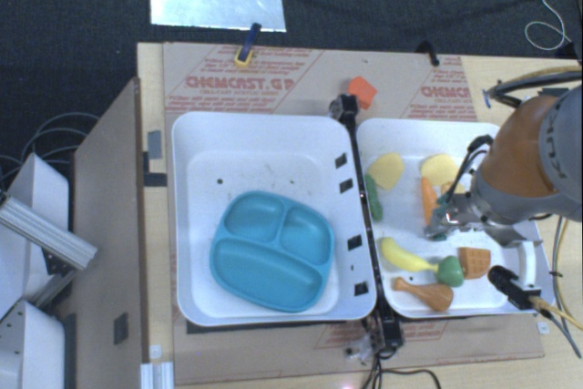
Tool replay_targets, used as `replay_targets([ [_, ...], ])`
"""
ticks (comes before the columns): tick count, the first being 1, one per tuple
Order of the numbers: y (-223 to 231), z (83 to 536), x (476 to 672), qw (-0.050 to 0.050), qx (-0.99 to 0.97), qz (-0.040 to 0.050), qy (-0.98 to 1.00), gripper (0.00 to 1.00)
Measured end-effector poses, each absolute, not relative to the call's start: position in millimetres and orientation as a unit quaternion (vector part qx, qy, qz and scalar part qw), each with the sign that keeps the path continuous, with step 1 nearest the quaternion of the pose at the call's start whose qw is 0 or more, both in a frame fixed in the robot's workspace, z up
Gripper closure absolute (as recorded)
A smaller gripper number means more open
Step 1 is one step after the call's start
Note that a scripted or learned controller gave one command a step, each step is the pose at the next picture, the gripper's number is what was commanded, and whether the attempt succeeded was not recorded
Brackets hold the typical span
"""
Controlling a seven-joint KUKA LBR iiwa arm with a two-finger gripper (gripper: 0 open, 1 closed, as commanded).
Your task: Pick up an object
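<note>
The right bin (410, 134) holds toy food: a yellow piece (388, 169), a second yellow piece (439, 167), an orange carrot (428, 199), a green bean-like piece (373, 198), a yellow banana (405, 255), a green-topped piece (449, 270), a tan wedge (475, 261) and a brown drumstick (425, 292). My gripper (440, 226) reaches in from the right and hangs low over the bin's middle, just below the carrot and above the banana. Its tips are small and dark against the bin.
The left bin (209, 141) holds a blue divided plate (271, 250). An orange block (363, 91) sits on the cardboard behind the bins. The arm's body (528, 164) covers the right bin's right side. A black divider (362, 205) runs between the bins.
</note>
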State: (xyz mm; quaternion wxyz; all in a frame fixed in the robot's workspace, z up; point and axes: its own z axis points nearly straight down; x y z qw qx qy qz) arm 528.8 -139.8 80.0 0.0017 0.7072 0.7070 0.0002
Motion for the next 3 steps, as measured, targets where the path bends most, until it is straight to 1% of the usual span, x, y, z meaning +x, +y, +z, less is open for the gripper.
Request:
replay_targets([
  [1,-158,82,608.1,-0.015,0.704,-0.0095,0.710,0.00],
  [2,-209,83,638.4,-0.017,0.705,-0.0089,0.709,0.00],
  [3,-207,84,574.0,-0.002,0.708,-0.0010,0.706,0.00],
])
